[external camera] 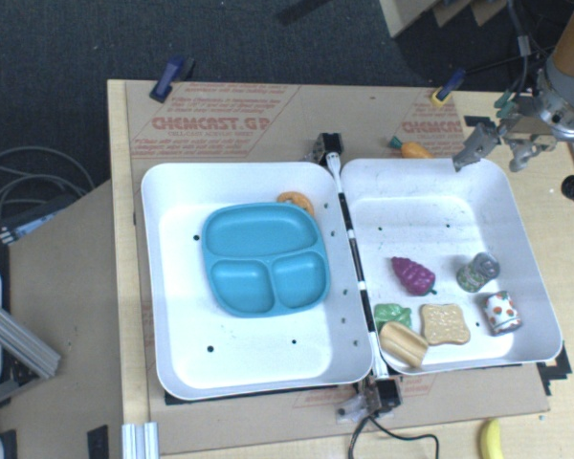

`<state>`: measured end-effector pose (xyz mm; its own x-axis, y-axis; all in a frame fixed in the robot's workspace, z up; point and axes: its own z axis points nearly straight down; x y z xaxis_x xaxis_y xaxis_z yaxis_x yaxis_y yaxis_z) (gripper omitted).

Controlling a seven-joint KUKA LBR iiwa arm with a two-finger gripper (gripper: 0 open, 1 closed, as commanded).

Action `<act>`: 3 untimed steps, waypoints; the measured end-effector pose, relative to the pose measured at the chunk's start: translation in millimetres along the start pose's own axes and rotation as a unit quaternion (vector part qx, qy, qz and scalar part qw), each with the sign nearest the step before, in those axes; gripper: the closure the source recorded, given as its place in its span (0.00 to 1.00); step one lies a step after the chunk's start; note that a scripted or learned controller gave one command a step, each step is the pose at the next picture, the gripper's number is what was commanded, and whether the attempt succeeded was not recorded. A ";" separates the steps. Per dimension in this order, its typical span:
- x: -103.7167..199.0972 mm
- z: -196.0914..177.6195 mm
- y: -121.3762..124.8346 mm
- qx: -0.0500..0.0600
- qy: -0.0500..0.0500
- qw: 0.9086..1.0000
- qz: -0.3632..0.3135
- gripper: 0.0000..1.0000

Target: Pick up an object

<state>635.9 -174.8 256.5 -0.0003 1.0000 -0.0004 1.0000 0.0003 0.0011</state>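
My gripper point(497, 149) hangs over the far right corner of the right bin point(430, 199), open with nothing between its fingers point(473, 148). The loose objects lie well in front of it, in the near half of that bin: a purple bunch of grapes point(413, 274), a grey-green can point(477, 272), a red-and-white can point(499, 312), a slice of toast point(445, 323), a green piece point(392, 314) and a bread roll point(403, 344). The left bin point(172, 314) holds a blue divided plate point(268, 256) with a small brown pastry point(295, 200) behind it.
An orange carrot-like toy point(413, 148) lies on the board just behind the right bin, left of the gripper. A yellow banana point(490, 440) sits on the board near the front right. Blue clamps point(172, 77) hold the board's far edge.
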 end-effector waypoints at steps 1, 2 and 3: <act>49.4 118.8 23.2 0.002 0.001 1.000 0.000 0.00; 63.5 171.0 -45.3 0.002 0.001 1.000 0.000 0.00; 71.2 172.1 -99.2 0.002 0.001 1.000 0.000 0.00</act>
<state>536.9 -103.7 84.2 0.0005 1.0000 0.0009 1.0000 -0.0005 -0.0022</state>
